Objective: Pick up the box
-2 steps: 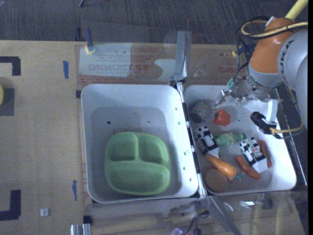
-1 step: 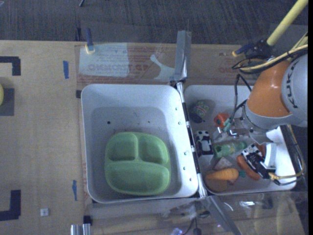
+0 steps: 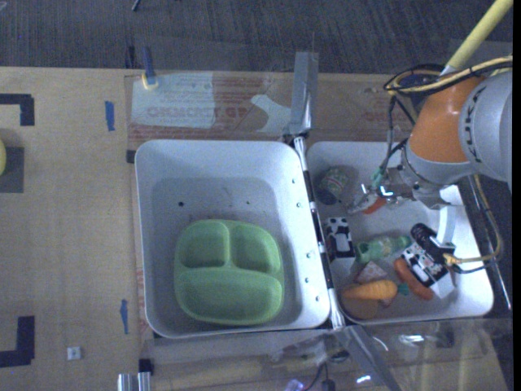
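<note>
gripper (image 3: 376,198) over right bin (image 3: 476,300), box (image 3: 339,238) beside left wall

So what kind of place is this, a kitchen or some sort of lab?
Most likely a robot test lab, not a kitchen: a robot arm reaches over two white bins on a taped wooden bench, with toy food in one and a green tray in the other.

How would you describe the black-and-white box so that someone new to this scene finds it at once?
Look at the right bin, the one the arm reaches into. Along its left wall, beside the divider between the two bins, lies the small box. Its black-and-white patches set it apart from the green bottle to its right and the orange carrot below.
</note>
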Available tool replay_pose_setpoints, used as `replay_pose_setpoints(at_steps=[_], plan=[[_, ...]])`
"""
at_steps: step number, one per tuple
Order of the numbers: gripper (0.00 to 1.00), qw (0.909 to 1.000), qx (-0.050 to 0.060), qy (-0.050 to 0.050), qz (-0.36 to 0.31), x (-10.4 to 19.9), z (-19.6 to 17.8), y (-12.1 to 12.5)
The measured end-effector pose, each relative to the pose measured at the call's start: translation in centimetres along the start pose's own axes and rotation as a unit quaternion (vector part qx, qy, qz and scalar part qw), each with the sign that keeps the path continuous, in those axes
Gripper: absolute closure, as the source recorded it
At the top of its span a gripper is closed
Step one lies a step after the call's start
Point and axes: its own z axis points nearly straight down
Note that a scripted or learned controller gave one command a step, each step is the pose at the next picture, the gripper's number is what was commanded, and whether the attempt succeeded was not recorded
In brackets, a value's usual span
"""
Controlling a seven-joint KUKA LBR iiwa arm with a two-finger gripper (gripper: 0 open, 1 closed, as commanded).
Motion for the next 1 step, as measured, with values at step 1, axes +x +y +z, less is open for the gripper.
replay_pose_setpoints(at_steps=[1], plan=[[0.0, 1.0, -0.001, -0.003, 0.003, 3.03, -0.26, -7.29]])
